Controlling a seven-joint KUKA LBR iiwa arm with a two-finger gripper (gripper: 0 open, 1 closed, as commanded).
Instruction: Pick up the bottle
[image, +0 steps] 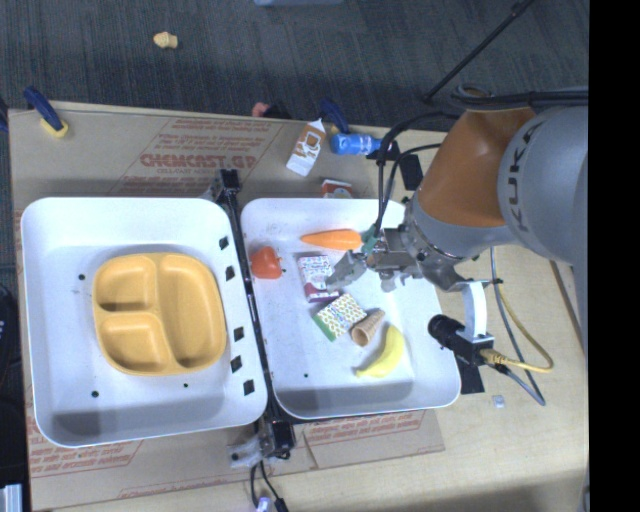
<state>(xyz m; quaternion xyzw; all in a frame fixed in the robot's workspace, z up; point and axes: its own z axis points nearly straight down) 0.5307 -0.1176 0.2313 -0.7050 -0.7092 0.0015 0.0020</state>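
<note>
Hovering over the right bin (300, 395), the pincer (352, 270) hung low at the end of the grey and orange arm (480, 190), which reached in from the right side of the table (520, 440). Its two fingers (345, 268) looked spread apart with nothing between them, their tips just above a small pink-and-white packet (315, 270). Just beyond the pincer lay an orange carrot (332, 239), and to its left, near the bin's wall, a red tomato-like piece (265, 263). Below the pincer sat a patterned green block (340, 315), an ice-cream cone (366, 326) and a yellow banana (385, 355), close together. No clear bottle could be made out in that bin; a blue bottle-like thing (352, 145) lay outside it, well beyond the pincer on the cardboard, beside a small carton (306, 147). Far to the pincer's left, the left bin (60, 400) held a yellow divided plate (160, 310).
</note>
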